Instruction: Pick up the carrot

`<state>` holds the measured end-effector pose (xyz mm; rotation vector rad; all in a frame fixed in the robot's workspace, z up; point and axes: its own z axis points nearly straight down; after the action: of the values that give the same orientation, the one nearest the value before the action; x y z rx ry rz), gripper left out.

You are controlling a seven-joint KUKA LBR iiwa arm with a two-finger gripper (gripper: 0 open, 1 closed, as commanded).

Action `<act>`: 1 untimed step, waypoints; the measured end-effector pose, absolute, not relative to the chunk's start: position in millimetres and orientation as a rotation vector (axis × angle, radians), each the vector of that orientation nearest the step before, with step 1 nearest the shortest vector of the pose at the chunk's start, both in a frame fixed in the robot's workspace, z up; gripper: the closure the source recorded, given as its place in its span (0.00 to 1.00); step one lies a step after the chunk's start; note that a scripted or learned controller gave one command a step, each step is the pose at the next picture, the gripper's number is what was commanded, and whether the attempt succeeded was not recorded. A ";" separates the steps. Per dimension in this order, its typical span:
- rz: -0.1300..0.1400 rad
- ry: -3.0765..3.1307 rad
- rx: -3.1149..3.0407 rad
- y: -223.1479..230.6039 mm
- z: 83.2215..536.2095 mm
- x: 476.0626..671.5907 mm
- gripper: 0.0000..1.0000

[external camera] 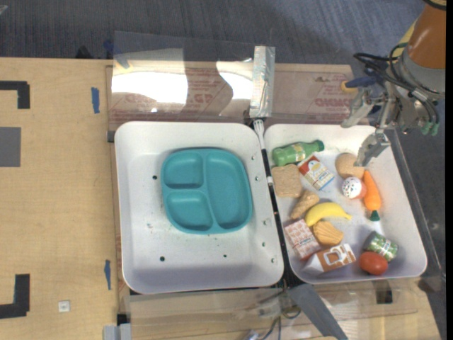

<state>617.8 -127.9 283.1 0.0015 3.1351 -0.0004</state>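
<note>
In the right bin (410, 222) the carrot (371, 192) lies just right of a white ball (352, 187), near the tomato (373, 263), while behind it the hand (374, 144) hangs open, holding nothing.

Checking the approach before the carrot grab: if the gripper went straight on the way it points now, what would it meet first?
Probably the tan bread roll, just under the gripper, not the carrot; depth is unclear.

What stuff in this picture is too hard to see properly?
- Arm: cut off by the camera view's top right corner.
- Gripper: fingers too small and blurred to judge.
- Small cartons: print too tiny to read.
- Green can: label too small to read.
</note>
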 end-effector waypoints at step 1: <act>0.006 3.146 -0.156 -218.0 128.1 626.9 0.00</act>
<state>626.9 -218.0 128.1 -0.1560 3.1462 0.0063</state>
